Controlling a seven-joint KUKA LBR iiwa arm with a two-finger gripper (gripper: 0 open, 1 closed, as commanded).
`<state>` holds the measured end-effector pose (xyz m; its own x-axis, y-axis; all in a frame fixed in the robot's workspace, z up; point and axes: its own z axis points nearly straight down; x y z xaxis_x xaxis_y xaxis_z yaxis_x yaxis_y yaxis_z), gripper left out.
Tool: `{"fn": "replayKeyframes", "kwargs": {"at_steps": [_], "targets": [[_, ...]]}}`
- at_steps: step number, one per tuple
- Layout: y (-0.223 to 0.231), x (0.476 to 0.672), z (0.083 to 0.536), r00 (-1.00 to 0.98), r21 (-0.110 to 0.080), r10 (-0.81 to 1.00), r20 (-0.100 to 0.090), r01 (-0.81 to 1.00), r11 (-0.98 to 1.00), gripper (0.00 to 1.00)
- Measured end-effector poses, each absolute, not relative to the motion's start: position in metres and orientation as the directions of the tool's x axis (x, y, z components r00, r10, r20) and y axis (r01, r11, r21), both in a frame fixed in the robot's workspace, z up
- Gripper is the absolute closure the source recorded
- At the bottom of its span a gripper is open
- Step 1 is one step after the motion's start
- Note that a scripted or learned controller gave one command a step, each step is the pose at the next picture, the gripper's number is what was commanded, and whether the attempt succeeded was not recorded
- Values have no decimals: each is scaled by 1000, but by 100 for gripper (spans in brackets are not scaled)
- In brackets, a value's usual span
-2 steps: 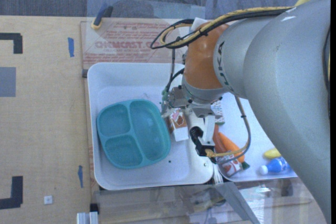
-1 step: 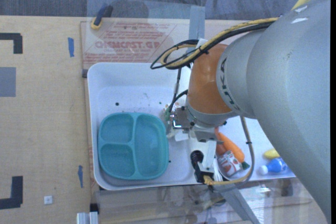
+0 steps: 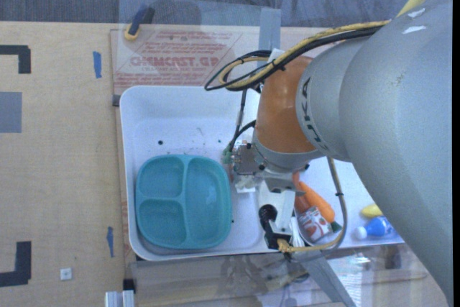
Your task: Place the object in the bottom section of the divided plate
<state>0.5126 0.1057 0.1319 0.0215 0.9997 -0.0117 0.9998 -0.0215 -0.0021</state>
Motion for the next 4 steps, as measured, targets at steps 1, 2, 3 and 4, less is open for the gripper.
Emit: {"fn": "replayKeyframes", "kwargs": {"at_steps": [1,2,3,4], "targets": [[97,495,91,-32,9,999,7,999,32,100],[93,497,92,-29,13,1000,0,999,29,0],[92,497,102,-24,14,1000,0,1000,24,100],[93,479,142,-71,0,997,0,997,71,100]]}}
